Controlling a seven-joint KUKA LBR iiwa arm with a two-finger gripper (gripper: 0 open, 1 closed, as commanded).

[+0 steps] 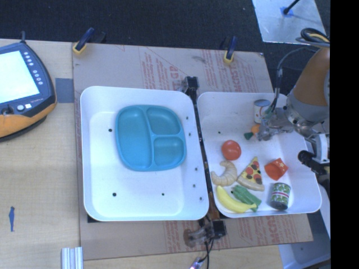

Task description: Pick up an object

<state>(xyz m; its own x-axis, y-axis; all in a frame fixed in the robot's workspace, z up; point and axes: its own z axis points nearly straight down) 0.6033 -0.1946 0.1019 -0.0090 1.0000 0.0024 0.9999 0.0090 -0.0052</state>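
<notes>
The gripper [268,122] hung near a small tin [261,110], finger state impossible to tell; the tin looked light, stiff, slippery, best pinched across its sides.

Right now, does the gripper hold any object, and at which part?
Cannot be told. The gripper is low in the right bin, near a small can; nothing shows between its fingers.
</notes>
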